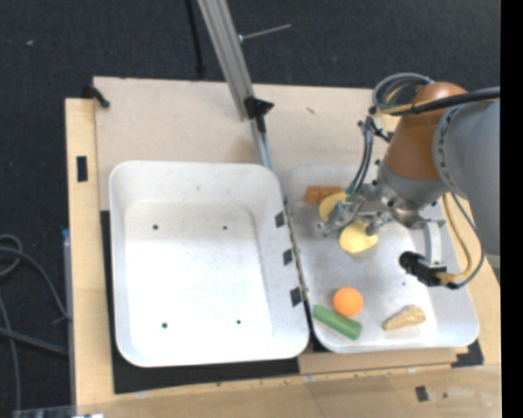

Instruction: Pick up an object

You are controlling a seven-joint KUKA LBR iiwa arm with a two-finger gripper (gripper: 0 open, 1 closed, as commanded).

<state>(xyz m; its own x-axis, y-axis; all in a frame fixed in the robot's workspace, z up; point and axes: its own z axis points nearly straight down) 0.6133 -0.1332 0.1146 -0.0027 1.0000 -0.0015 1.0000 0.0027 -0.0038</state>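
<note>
Nearest, toward 6 o'clock of the right bin (458,320): a green cylinder (336,321), an orange ball (348,300) just beside it, and a tan wedge (404,318) at about 5 o'clock. Left bin (122,259) alongside on the counter (174,94), touching at the shared edge.

Farther in, near the bin's centre: the claw (357,223), low over a pale yellow round fruit (357,239), with a second yellow piece (330,205) and an orange-brown block (321,193) toward 11 o'clock. Cannot tell how far open, nor whether anything is really held.

Probably the grasp step, around the pale fruit. Next: closing firmly, then lifting straight up. Round shape, so likely to slip.
</note>
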